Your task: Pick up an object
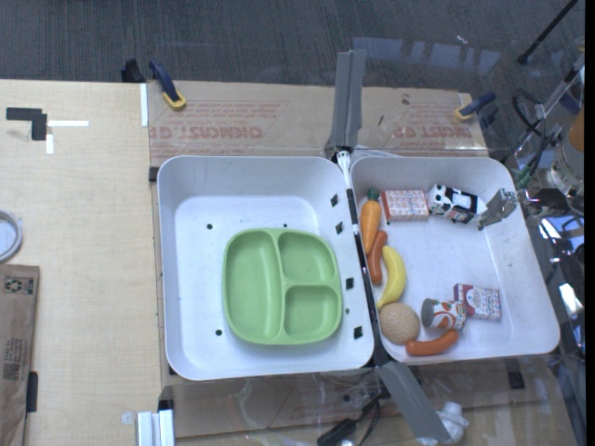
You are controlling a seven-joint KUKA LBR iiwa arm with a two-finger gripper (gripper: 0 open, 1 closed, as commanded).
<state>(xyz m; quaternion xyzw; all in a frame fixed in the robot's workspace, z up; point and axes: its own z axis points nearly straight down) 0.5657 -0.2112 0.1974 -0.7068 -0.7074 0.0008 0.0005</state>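
The right bin (521, 277) holds a cow toy (453, 203) at its far side, a box (405, 204) just left of it, a carrot (371, 217) beyond. The gripper (498, 208) sits just right of the cow, fingers open, holding nothing.

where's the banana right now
In the camera view the banana lies in the right bin, near its left wall, just right of the carrot and above the round tan ball.
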